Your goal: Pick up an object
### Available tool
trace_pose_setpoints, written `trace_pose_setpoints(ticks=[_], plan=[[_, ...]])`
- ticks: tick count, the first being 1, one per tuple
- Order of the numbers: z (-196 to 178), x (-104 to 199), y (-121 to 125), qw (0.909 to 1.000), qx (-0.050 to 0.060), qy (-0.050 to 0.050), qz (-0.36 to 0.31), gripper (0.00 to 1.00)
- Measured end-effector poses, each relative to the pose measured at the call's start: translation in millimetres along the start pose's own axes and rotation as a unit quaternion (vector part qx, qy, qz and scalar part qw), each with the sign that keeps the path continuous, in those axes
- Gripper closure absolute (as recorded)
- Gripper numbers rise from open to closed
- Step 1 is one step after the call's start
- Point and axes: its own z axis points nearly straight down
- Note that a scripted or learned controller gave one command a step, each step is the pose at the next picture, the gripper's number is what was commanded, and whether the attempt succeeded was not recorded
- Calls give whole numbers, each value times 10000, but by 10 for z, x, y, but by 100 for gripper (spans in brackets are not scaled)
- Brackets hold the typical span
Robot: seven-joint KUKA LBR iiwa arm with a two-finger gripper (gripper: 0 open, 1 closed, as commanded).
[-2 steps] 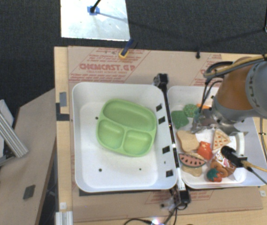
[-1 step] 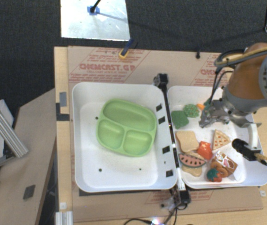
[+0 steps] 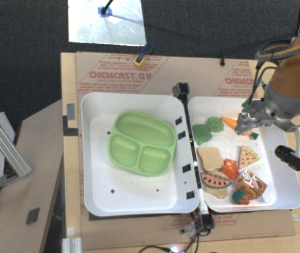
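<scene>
The right bin (image 3: 289,194) holds several toy foods: a green broccoli piece (image 3: 215,124), a green leaf (image 3: 201,135), an orange carrot (image 3: 230,122), a bread slice (image 3: 209,157), a pizza wedge (image 3: 248,156), a red tomato (image 3: 230,168), a watermelon slice (image 3: 215,180) and a pretzel-like piece (image 3: 253,186). My gripper (image 3: 243,128) hangs low over the back of this bin, right beside the carrot's right end. Its fingertips are dark and small against the bin.
The left bin (image 3: 95,194) holds a green divided plate (image 3: 142,143). A black divider (image 3: 189,146) runs between the two bins. The arm's orange-banded wrist (image 3: 295,73) reaches in from the right, above the right bin's back corner.
</scene>
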Motion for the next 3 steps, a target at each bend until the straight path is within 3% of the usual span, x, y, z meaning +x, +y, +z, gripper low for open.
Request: trace_pose_setpoints(ticks=[1,3], plan=[[-108,0,12,10000,12,5,-2,100],[68,1011,-463,10000,38,17,-31,100]])
